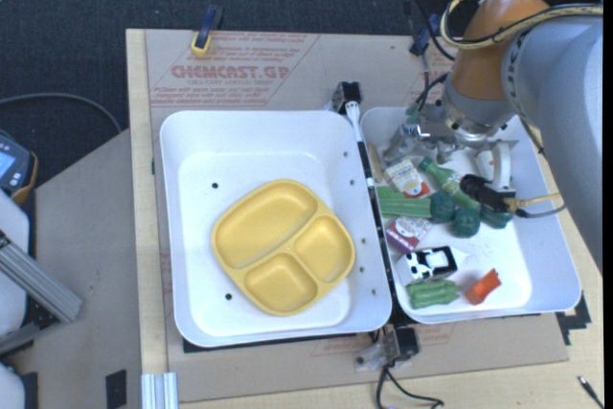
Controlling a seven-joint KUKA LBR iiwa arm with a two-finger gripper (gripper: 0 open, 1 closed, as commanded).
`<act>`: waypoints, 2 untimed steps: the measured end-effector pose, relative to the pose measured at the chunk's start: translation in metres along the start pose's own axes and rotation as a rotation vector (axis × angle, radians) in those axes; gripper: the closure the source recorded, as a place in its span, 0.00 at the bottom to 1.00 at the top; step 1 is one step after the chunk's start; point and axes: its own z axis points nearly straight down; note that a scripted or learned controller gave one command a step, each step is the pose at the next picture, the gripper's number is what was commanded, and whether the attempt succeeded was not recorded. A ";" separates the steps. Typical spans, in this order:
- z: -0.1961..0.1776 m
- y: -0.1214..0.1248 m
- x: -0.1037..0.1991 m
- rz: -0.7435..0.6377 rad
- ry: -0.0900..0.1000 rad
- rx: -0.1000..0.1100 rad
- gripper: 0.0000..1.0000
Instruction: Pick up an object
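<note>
- Toys fill your right-hand bin (546,287); near its front edge you've got a green block (431,294) and an orange wedge (485,284), lying apart from each other.
- Just behind them sits a black-and-white piece (431,261), with a red-and-white packet (412,228) beside it.
- Mid-bin, a flat green strip (402,203) and dark teal lumps (466,217) crowd together, touching.
- Up at the bin's far edge, your gripper (458,148) hangs over the pile; whether it's spread or closed, you can't tell from here.
- Over in the left bin (182,206), a yellow divided tray (283,246) sits alone in the middle.
- My call: these look light, hard plastic, probably slick. Go for the orange wedge, across its narrow sides, since it stands clear of its neighbours.
</note>
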 end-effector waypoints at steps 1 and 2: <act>-0.013 0.001 0.000 0.001 -0.001 -0.005 1.00; -0.058 0.004 0.006 0.000 -0.002 -0.010 1.00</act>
